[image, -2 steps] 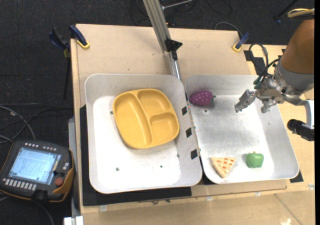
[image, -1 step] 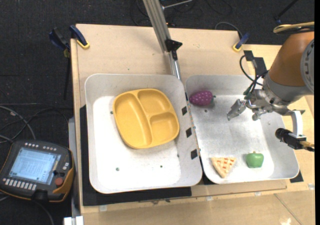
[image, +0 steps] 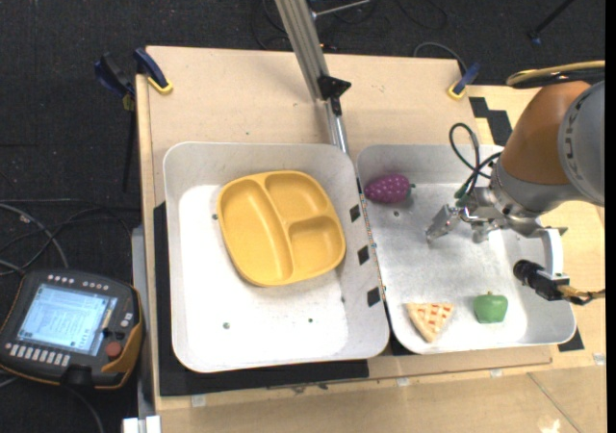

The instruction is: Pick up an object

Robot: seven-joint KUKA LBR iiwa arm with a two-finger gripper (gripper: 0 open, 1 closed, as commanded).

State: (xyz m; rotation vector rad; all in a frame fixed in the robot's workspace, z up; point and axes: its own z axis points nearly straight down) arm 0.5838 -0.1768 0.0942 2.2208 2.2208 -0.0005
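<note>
Currently the right bin point(image: 423, 277) holds three candidates: purple grapes point(image: 388, 189) near its back-left corner, pizza slice point(image: 429, 319) and green pepper point(image: 491, 307) at the front. My tool point(image: 454, 220) hovers mid-bin with nothing between its fingers; I can't tell how wide they're spread. I'd centre over the grapes, which sit nearest and well apart from the others, and descend straight.

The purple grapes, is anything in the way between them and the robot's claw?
Nothing visible stands in the way. The purple grapes lie near the top left of the right bin, and the gripper hangs to their right, with bare bin floor between them. The pizza slice and green pepper sit lower down, off that path.
</note>
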